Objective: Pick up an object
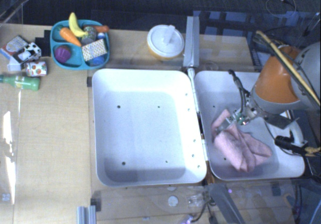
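A crumpled pink cloth (pixel 239 147) lies in the right bin (pixel 215 87), towards its front left. My gripper (pixel 239 118) is down in that bin at the cloth's upper edge, touching or just over a raised fold there. The arm, with its orange band (pixel 273 83), comes in from the right and covers part of the bin's back right.
The left bin (pixel 145 123) sits beside it, with a grey divider (pixel 190 37) at the back between the two. On the bench at the back left are a blue tray (pixel 56 52) of toy food, a white lidded bowl (pixel 165 41) and small toys (pixel 27 60).
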Available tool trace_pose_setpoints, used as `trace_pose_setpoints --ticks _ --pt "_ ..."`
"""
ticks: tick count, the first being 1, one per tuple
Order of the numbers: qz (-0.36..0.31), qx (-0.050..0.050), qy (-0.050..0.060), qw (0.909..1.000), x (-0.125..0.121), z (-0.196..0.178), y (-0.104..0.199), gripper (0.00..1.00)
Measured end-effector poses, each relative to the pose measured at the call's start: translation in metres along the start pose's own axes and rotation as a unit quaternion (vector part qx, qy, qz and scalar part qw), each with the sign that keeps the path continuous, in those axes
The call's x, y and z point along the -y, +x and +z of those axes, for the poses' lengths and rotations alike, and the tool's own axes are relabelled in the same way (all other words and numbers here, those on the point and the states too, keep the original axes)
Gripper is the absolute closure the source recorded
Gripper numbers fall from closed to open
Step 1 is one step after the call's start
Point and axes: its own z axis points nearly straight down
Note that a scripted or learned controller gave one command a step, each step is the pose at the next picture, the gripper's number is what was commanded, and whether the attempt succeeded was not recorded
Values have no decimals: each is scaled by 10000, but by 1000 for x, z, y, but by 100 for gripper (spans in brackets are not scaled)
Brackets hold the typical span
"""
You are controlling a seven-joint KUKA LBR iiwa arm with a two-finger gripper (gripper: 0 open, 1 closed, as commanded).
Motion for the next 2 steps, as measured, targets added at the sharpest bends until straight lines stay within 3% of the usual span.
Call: trace_pose_setpoints --ticks 1,2 --pt "-3 17 -28 10000 -3 -10 -1 100" --pt "2488 -29 79 9685 -90 -92 34 100"
